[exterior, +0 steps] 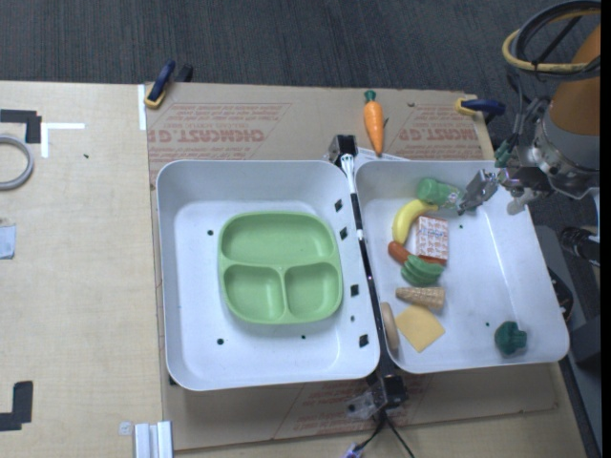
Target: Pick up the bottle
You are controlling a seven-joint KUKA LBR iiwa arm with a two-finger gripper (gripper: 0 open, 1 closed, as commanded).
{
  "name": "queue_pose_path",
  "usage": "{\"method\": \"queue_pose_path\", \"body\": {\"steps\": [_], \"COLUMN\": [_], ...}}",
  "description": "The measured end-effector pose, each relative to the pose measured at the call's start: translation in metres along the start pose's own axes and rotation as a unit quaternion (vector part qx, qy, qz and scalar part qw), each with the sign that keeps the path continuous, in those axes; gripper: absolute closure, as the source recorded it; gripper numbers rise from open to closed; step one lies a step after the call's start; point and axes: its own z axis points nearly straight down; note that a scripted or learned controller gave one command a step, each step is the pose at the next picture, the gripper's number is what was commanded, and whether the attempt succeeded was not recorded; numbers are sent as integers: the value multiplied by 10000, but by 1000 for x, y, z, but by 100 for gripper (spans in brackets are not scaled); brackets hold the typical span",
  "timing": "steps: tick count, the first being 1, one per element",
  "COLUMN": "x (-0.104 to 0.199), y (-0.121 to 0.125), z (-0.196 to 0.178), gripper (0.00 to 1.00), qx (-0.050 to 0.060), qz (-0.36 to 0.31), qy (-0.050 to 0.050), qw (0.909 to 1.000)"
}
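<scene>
Claw (474, 195), grip state impossible to tell, beside green bottle (436, 191); crowded banana (408, 219) risks a wrong grab.

In front of you two white bins sit side by side on a sheet of printed cardboard (239, 127). The left bin (181, 256) holds a green divided tray (280, 267) with three compartments. In the right bin (516, 265) you see a yellow banana (408, 219) beside a red-and-white carton (432, 239), with a green ridged piece (421, 270) just below them. Lower down lie a waffle cone (421, 297) and a yellow cheese wedge (420, 328). A small dark green toy (511, 339) rests well apart, near the bin's lower right corner. A toy carrot (372, 122) lies on the cardboard above the bins, and a blue clamp (159, 84) grips the cardboard's top left corner.
</scene>
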Motion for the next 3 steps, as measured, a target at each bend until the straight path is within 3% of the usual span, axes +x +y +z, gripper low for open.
{"method": "queue_pose_path", "body": {"steps": [1,2,3], "x": [0,4,43], "y": [0,-73,-104], "z": [-10,-60,3], "gripper": [100,100,100], "qx": [-5,0,9], "qz": [-7,-1566,-280], "qy": [-7,0,5], "qw": [10000,9877,9996]}}
